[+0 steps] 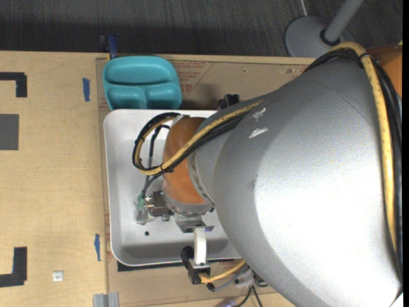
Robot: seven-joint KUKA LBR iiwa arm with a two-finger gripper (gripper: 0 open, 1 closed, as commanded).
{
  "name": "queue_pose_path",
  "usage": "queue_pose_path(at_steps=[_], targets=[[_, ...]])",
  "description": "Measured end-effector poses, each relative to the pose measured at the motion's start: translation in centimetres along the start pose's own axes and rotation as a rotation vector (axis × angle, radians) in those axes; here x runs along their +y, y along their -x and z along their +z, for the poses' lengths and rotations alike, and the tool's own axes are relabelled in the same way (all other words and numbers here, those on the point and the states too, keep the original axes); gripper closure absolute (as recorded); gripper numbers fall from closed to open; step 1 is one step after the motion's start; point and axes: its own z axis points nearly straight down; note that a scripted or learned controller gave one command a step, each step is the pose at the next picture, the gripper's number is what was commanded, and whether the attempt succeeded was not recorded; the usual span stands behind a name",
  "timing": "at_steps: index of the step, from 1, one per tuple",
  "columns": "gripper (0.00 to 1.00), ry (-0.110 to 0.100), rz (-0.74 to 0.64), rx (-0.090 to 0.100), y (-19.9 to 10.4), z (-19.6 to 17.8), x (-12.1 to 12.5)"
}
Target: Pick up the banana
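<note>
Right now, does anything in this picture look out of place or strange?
Nothing looks spilled or broken. The arm leans low over the white bin and covers most of it. A teal tray sits outside the bin, by its far edge.

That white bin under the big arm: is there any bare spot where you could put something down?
Yes. The bin has bare floor along its left wall and in its front left corner. Its right side is crowded by the arm and cables. Left of the bin, the cardboard bench is open too.
</note>
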Motion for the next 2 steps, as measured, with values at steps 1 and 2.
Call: queue_pose_path(at_steps=[1,2], targets=[[1.0,0.002,-0.001,0.003,-0.18,-1.05,0.06],[1.0,0.005,0.182,0.002,-0.7,-0.12,0.11]])
